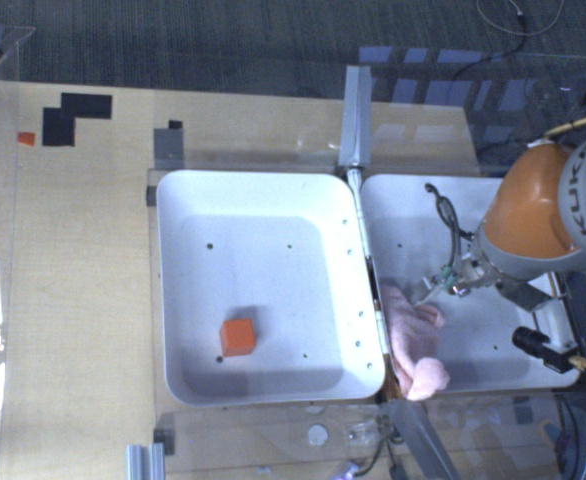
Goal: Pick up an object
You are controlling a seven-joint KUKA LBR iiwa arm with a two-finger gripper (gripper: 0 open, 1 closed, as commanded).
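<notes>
Arm [543, 208] hides end effector [451, 283] (fingers unclear).

left bin [188, 368]: plain white | block [238, 337] in it: orange | right bin [403, 203]: white | cloth [411, 343] at its near-left: pale pink | arm [533, 208]: orange band, grey | bench [83, 298]: light tan wood

Orange block [238, 337] sits in open floor of left bin [183, 268].
</notes>
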